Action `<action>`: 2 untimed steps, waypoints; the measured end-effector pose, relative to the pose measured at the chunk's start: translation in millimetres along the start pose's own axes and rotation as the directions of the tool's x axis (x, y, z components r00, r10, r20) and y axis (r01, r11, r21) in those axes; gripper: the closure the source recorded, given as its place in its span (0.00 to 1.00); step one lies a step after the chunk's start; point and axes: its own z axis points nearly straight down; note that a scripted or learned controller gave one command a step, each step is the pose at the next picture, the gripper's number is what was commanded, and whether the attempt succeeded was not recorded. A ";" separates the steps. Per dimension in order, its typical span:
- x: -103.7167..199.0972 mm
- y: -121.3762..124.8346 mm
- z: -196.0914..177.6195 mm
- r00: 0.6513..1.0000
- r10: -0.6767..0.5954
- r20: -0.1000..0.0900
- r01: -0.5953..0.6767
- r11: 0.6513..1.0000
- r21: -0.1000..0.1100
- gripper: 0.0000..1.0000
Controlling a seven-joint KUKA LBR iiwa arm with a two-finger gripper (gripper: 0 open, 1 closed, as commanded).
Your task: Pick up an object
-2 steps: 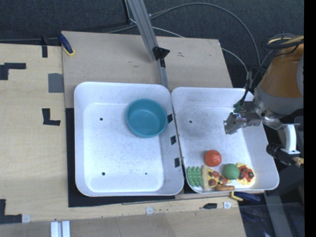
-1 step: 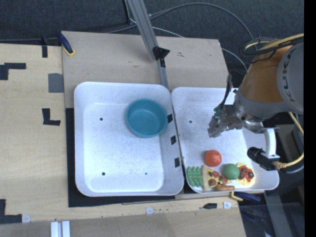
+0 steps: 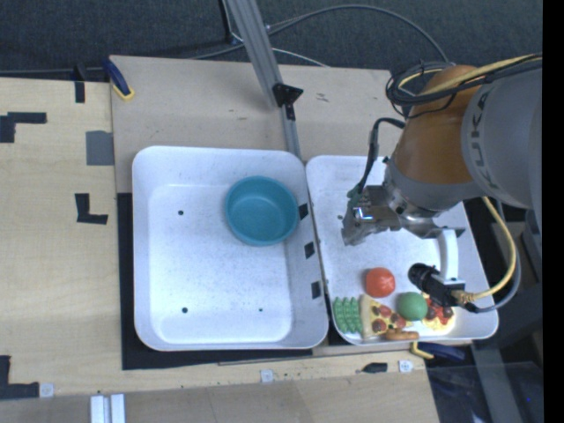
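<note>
So the bench [image 3: 220, 86] has two white bins side by side. The left bin [image 3: 167, 263] has just a blue bowl [image 3: 261, 210] sitting toward its far right part. The right bin [image 3: 330, 192] is where the action is: the arm [image 3: 449, 139] hangs over it with the claw [image 3: 359, 227] low above the bin's bare middle. Can't tell from this angle whether the claw is apart or together, and nothing I can see is in it.

The grabbable stuff is bunched in the right bin's near end: a red tomato-looking ball [image 3: 381, 281], a green ball [image 3: 411, 305] just right of it, a green ridged piece [image 3: 347, 310] and small mixed toy food [image 3: 388, 322] by the near wall.

My take: go for the red ball, it's nearest the claw and stands a bit apart. Center over it, since round things squirt out sideways.
</note>
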 end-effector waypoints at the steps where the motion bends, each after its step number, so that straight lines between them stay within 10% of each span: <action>1: 61.4 -8.9 0.5 1.000 0.000 0.000 0.000 1.000 0.001 1.00; 2: 124.2 -13.5 -2.4 1.000 -0.001 0.000 0.001 1.000 0.001 1.00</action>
